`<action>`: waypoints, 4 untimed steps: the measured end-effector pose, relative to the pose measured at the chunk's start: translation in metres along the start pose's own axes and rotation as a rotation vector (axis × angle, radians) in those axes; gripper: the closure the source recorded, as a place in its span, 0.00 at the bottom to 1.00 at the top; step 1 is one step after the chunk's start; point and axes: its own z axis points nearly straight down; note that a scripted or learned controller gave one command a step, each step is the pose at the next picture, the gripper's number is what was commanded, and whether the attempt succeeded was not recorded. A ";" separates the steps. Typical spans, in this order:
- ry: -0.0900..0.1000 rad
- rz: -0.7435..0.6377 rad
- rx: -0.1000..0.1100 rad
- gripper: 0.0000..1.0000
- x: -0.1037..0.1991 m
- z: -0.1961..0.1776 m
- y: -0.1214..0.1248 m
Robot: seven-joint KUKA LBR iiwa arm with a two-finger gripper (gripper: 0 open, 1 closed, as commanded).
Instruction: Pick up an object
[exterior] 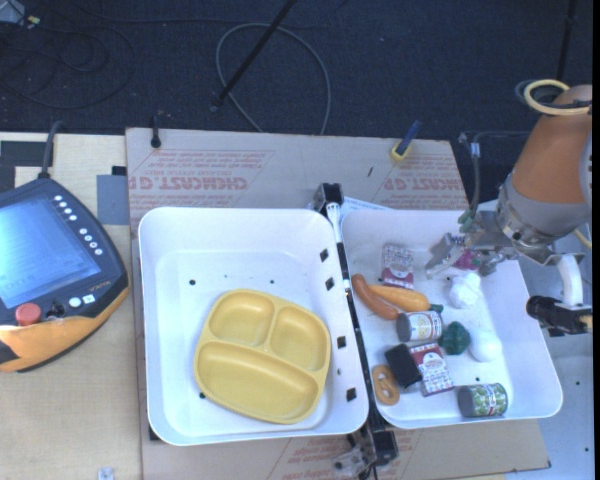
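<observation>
Clutter is filling the right bin (pixel 540 388): hot dog (pixel 388 297), two cans, a white lump (pixel 466 290), a pretzel. We are hovering the claw (pixel 464 252) over that bin's upper part, just above the lump; we cannot tell how the claw is set. We are judging the upright can (pixel 420 326) the easiest pick: stiff and light, though smooth, so best pinched across its sides.

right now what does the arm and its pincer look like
The arm is a rounded body with a broad orange band above a grey wrist section. A pale yellow cable loop sits at its top. The pincer is a small grey metal assembly of angular parts, with a touch of pink showing near it.
</observation>
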 end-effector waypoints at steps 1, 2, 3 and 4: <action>0.000 0.001 0.001 0.00 0.027 0.107 -0.011; 0.000 -0.003 -0.005 0.00 0.056 0.102 0.055; 0.000 0.002 0.001 0.00 0.045 0.102 0.004; 0.000 0.003 -0.002 0.00 0.031 0.102 -0.052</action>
